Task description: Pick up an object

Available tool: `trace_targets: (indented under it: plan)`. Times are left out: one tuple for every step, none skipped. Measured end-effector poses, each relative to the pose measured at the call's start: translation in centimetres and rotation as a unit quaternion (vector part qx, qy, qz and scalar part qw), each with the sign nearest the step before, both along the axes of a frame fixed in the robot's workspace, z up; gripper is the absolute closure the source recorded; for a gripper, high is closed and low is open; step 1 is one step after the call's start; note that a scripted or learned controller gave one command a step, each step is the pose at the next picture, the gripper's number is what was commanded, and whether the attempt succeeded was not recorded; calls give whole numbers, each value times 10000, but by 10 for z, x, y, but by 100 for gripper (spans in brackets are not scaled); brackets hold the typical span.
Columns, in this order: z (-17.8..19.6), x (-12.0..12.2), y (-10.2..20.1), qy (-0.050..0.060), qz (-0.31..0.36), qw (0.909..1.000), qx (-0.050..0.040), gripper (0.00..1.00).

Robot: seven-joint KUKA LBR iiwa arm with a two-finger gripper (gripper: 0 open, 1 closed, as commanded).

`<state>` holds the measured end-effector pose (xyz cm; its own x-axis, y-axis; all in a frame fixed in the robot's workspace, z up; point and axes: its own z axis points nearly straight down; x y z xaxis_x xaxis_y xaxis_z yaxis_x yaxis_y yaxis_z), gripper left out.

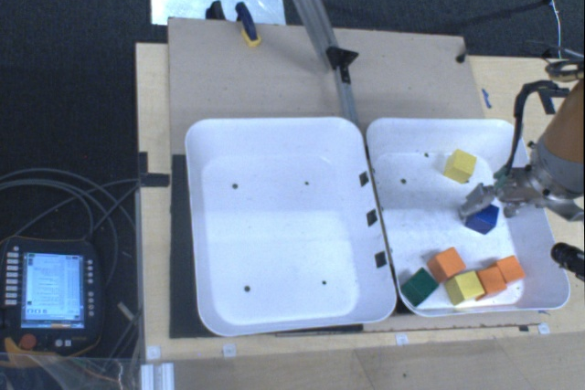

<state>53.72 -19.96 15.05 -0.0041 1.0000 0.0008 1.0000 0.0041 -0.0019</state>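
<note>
My gripper (498,201) reaches into the right bin (402,142) from the right and hangs low over a blue cube (482,219). Its fingers (475,195) look spread, so the gripper is open. The blue cube lies on the bin floor just below and in front of them, partly covered by the gripper. A yellow cube (460,165) sits a little up and left of the gripper. Along the bin's near edge lie a green cube (420,286), an orange cube (446,263), a second yellow cube (464,286) and two more orange cubes (491,279).
The left bin (196,196) stands beside the right one, and black clips (372,217) mark the shared wall. A slanted grey pole (311,0) rises behind the bins. A teach pendant (50,292) lies off the bench at the left.
</note>
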Motion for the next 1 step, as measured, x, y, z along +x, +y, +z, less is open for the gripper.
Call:
trace_targets:
  plan:
    - [14,1,-1,-34,3,10000,-12,100]
